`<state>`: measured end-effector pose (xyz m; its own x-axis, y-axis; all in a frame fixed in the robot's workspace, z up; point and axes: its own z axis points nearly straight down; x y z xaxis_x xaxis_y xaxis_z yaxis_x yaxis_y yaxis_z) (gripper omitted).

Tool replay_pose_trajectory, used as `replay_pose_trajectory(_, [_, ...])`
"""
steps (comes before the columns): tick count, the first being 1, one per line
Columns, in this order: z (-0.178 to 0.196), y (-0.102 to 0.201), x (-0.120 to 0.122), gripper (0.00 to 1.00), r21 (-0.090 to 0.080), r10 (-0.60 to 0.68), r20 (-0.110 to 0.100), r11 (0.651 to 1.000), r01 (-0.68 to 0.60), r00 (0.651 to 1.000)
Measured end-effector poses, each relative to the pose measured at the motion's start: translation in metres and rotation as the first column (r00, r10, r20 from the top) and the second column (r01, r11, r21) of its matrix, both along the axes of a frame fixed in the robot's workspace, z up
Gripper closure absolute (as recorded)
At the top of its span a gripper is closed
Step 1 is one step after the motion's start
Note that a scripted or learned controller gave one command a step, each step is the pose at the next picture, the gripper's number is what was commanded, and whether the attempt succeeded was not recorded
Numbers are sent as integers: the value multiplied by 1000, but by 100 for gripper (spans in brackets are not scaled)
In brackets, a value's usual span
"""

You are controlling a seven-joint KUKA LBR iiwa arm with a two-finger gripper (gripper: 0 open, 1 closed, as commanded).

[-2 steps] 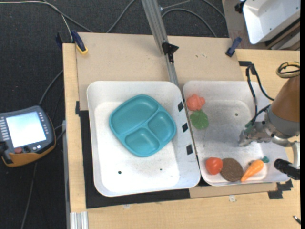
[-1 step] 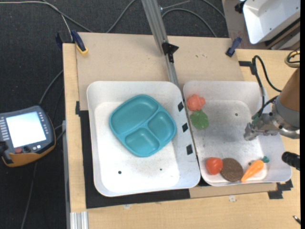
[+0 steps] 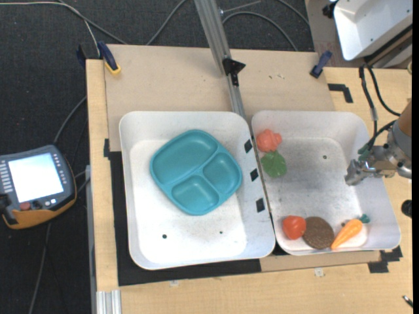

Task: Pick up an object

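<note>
1. Nearest, along the right bin's (image 3: 308,118) front wall: a red tomato-like piece (image 3: 294,227), a brown round patty (image 3: 318,232) touching it, and an orange carrot (image 3: 346,233) just beside.
2. Mid-bin at the right wall — the gripper (image 3: 357,173) hangs over bare floor, nothing between its fingers; whether it is parted or closed, I cannot tell.
3. Farther back by the divider: a green piece (image 3: 274,165), with an orange-red piece (image 3: 268,140) touching it behind.
4. Left bin (image 3: 141,254) — a teal divided plate (image 3: 195,171).

Teach pendant (image 3: 34,187) on dark floor, blue clamps (image 3: 109,59) on bench edge, cables
</note>
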<state>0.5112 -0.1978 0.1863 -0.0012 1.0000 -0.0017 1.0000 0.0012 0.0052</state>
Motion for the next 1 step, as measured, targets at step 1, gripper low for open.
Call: replay_pose_trajectory(1, [60, -2, -7, 100, -1, 0, 2, 1000, 0, 1000])
